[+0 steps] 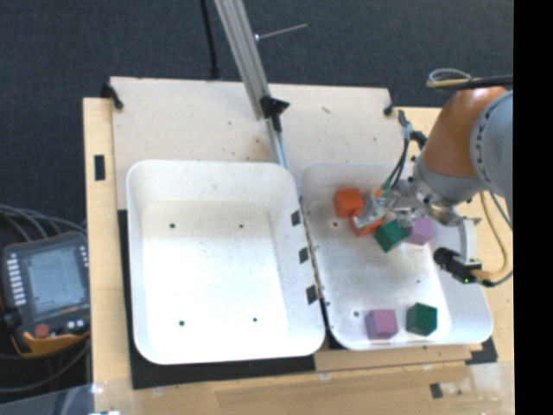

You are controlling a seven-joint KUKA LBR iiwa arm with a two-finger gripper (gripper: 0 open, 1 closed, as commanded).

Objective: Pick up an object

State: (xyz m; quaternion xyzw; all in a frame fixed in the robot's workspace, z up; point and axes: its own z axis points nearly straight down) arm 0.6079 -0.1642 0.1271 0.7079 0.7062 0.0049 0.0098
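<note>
Rightward, the bin [346, 331] holds five blocks [380, 322]; pincer [378, 207] grip unclear.

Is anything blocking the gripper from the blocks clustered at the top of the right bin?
Nothing visible does. The gripper is already down among the cluster in the right bin, with the orange block to its left, the green block just below it and a pale purple block beside that.

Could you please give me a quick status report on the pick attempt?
Gripper low in right bin, among the upper cluster. Orange block, green block crowd it. Grasp unconfirmed.
</note>
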